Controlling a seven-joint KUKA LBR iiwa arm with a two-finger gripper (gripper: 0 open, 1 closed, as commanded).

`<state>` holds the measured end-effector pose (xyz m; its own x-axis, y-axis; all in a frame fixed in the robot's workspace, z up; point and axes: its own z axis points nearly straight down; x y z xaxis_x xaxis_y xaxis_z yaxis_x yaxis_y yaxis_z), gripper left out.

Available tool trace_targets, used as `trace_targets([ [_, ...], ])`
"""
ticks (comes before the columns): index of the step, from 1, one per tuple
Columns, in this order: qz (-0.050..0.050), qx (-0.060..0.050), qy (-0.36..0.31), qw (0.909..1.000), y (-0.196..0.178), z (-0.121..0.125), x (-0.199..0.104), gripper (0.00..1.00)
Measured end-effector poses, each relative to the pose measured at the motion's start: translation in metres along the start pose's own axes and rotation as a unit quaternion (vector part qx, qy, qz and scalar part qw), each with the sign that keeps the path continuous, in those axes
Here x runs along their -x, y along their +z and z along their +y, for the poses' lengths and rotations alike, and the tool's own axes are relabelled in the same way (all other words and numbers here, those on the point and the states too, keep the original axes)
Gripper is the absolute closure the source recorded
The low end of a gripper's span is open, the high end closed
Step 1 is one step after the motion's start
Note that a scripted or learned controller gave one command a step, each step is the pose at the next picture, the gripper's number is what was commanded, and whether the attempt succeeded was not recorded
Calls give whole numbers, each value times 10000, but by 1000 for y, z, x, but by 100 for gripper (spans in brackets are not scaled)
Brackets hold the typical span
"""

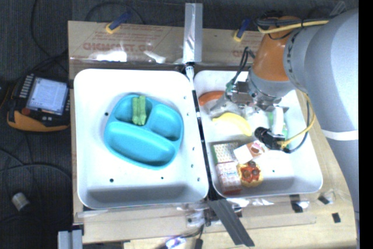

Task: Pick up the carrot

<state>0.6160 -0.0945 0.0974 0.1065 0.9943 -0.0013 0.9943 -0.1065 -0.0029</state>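
Carrot (210, 97) sits top-left in the right bin (312, 175), just left of the claw (236, 103). Can't tell the claw's state. Prob light, stiff, smooth plastic, so grip across the mid, away from the banana (232, 122).

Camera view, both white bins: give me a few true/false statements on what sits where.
1. The blue divided plastic tray lies in the left white bin. True.
2. The green bean-like piece lies in the right white bin. False: it rests in a compartment of the blue tray.
3. The orange carrot-like piece lies in the right bin near its dividing wall. True.
4. The yellow banana-shaped toy lies on the blue tray. False: it lies in the right bin.
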Motion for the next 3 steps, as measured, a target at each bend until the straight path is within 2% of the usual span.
trace_targets([
  [1,-2,9,-993,9951,-112,28,29,0],
  [2,7,5,-1929,9812,-1,9,4,0],
  [3,-4,16,-1972,9804,-98,23,49,0],
])
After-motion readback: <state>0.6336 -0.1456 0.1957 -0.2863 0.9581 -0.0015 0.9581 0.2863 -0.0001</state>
